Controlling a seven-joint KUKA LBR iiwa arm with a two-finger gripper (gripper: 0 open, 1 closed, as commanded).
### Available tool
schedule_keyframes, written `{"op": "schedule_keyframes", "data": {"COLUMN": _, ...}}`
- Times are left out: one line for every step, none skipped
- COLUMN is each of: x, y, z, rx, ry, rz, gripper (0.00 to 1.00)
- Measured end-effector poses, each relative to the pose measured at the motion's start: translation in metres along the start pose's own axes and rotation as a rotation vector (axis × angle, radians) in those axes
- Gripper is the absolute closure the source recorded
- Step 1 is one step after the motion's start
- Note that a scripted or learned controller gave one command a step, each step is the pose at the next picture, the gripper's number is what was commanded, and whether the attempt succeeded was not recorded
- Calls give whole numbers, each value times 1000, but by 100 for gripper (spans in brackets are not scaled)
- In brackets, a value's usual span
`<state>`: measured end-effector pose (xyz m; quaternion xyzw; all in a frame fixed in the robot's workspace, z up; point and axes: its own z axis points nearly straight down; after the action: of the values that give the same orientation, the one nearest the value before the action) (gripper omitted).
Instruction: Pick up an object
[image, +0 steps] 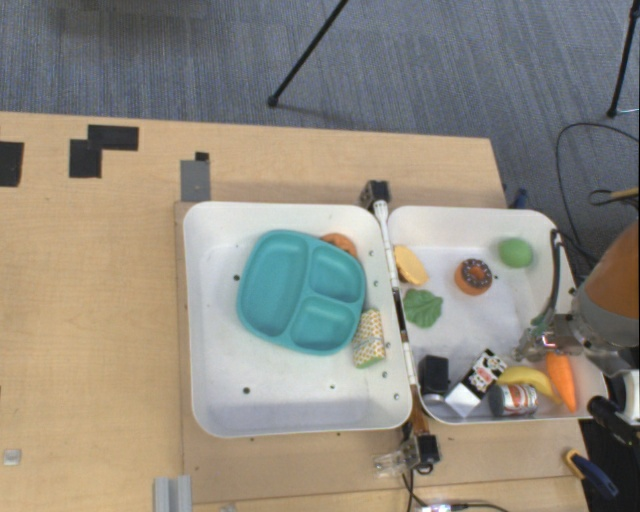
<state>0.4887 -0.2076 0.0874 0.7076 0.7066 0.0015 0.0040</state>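
The right bin (455, 300) holds a green ball (516, 252), a chocolate donut (474, 275), a yellow pastry (410, 265), a green leaf (422, 307), a black box (434, 373), a white block (461, 399), a small printed carton (486, 370), a can (514, 399), a banana (527, 377) and a carrot (562, 381). My gripper (546, 338) hangs at the bin's right side, just above the banana and carrot. I see nothing held in it.
In the left bin (230, 400) lie a teal divided plate (300, 290), an orange object (340, 242) behind it and a patterned packet (369, 338). A divider rail (392, 290) separates the bins. Cables run along the right side.
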Motion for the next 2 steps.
{"op": "schedule_keyframes", "data": {"x": 0, "y": 0, "z": 0, "rx": 0, "ry": 0, "rz": 0, "gripper": 0}}
{"op": "schedule_keyframes", "data": {"x": 0, "y": 0, "z": 0, "rx": 0, "ry": 0, "rz": 0, "gripper": 0}}
